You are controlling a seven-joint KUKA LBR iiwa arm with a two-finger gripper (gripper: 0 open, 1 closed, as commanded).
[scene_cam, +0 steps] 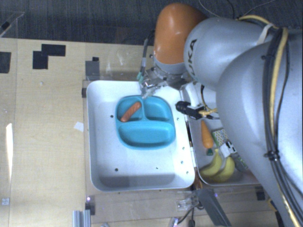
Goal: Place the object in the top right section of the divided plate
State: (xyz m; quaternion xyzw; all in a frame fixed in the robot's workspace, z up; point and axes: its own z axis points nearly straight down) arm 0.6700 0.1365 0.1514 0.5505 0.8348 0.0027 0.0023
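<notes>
Camera view looks down on my bench. At the nine o'clock side sits the left bin point(99, 174), holding the blue divided plate point(145, 122). A sausage point(130, 111) lies slantwise in the plate's section toward ten o'clock. My gripper point(147, 86) hovers just past the plate's twelve o'clock rim; whether it is open or closed I cannot tell. My arm point(227, 65) bends in from three o'clock, covering much of the right bin point(204, 178), where a carrot point(207, 135) and banana point(218, 167) lie.
</notes>
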